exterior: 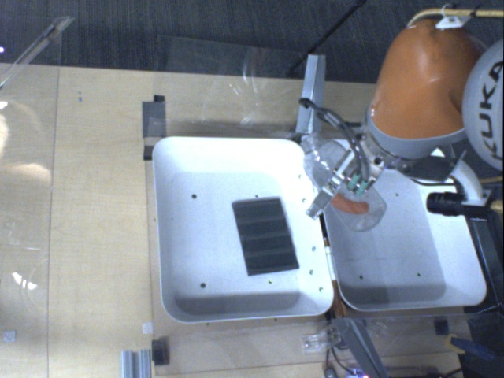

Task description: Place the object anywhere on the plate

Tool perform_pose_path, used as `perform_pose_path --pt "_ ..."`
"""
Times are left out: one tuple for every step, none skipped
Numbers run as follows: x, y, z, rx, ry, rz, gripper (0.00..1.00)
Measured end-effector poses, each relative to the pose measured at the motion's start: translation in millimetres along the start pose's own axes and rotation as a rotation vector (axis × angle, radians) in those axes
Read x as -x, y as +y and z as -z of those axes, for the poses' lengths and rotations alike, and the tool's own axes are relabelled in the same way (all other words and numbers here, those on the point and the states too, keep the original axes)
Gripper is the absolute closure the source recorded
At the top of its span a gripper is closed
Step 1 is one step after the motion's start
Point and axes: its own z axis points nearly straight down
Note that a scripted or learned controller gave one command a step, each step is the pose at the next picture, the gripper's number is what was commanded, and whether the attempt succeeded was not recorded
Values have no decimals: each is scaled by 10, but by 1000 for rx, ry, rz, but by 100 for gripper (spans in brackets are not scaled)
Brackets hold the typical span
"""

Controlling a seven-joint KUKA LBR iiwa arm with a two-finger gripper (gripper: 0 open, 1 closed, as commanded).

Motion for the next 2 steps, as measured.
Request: perform_pose_path --pt "3 -3 0 0 0 -1 0" --pt "-762 703 -525 0 1 111 0"
